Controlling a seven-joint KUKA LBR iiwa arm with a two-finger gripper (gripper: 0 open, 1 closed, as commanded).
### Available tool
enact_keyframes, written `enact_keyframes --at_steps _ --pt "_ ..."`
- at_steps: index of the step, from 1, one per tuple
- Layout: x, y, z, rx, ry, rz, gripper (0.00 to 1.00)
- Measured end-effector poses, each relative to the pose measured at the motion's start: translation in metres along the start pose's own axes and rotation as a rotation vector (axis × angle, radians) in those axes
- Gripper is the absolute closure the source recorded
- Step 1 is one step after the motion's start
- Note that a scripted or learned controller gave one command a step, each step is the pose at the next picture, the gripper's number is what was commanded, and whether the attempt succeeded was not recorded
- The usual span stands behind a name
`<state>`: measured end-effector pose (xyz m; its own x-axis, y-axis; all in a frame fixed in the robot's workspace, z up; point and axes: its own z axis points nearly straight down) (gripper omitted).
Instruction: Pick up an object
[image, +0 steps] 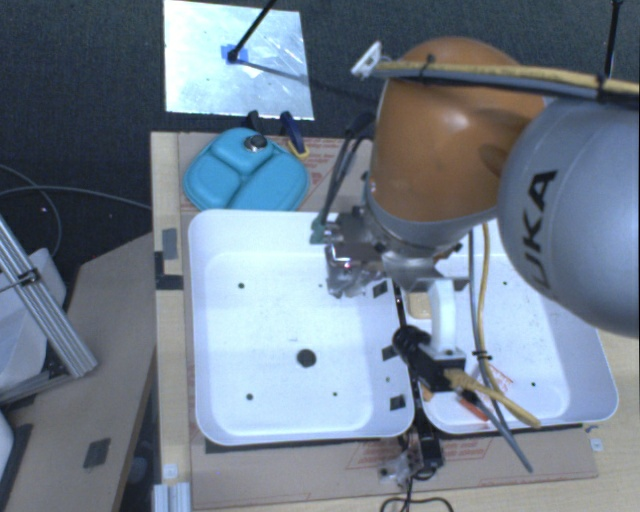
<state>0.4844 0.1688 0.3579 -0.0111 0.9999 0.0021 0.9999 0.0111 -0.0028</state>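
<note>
My gripper (345, 272) hangs low over the left bin (203, 330), close to that bin's right wall and toward its back. The bulky orange-banded wrist covers most of it. A small dark round piece (306, 357) lies on the left bin's floor, in front of and slightly left of the gripper, apart from it. In the right bin (592, 385), a small orange-red object (472, 398) lies near the front left corner, partly hidden by the robot's parts.
A blue divided tray (245, 172) sits behind the left bin on the bench. Farther back lies a shiny silver sheet (235, 60). A metal frame (40, 310) stands off the bench at the left.
</note>
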Motion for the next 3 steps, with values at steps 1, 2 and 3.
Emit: enact_keyframes --at_steps 1,2,3 --pt "-0.056 0.002 -0.087 -0.01 -0.001 0.012 1.0" --pt "-0.013 0.002 -0.074 -0.005 -0.001 0.006 1.0" --pt "-0.013 0.002 -0.085 -0.008 -0.001 0.001 1.0"
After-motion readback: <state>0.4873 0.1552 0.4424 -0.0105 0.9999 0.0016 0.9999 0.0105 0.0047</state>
